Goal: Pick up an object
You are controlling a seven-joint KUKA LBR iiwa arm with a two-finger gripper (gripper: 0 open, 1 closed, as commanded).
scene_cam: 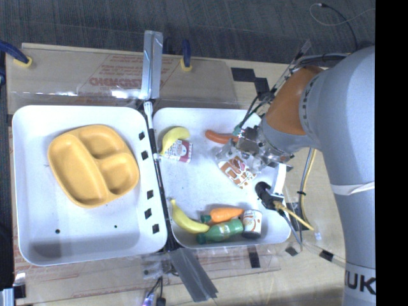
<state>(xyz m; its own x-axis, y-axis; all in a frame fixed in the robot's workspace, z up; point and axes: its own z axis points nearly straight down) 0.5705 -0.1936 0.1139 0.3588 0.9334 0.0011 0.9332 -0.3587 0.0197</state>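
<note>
The claw [241, 153] hangs low in the right bin [204, 190], right over a small printed packet [234, 169]; how wide it stands cannot be told, nor whether it grips the packet. An orange sausage [217, 136] lies just up-left of the packet. Farther left sit a banana [173, 134] and a pink carton [181, 150]. Below the packet lie a second banana [185, 218], a carrot [225, 214], a green bottle [222, 231] and a can [252, 222]. A yellow tray [93, 164] fills the left bin [38, 234].
</note>
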